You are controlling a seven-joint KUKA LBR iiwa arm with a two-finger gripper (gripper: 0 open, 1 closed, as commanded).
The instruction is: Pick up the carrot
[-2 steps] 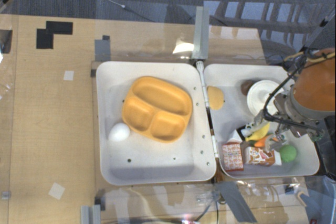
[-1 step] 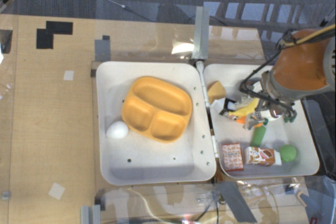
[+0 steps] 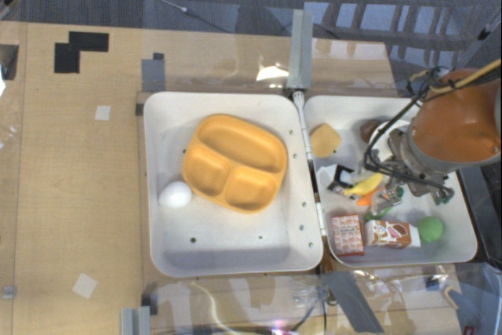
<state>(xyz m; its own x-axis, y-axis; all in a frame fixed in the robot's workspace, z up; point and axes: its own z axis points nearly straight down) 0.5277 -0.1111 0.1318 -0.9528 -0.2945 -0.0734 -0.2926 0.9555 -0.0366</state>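
Carrot [image 3: 364, 200]: small, light, stiff, slick; grip across its middle.
Claw [image 3: 384, 196]: just above it; spread cannot be told.

Gripper [image 3: 382, 196] low in right bin [image 3: 463, 251], beside carrot [image 3: 363, 201], banana [image 3: 367, 184].

Tabletop [image 3: 70, 192]: pale wood-look, matt. Bins [image 3: 227, 259]: smooth white plastic, slight sheen. Divided tray [image 3: 234, 162]: yellow plastic, semi-gloss. Ball [image 3: 176, 194] at tray's 8 o'clock: white, smooth. Cartons [image 3: 347, 235]: printed paper. Arm band [image 3: 459, 125]: orange, glossy.
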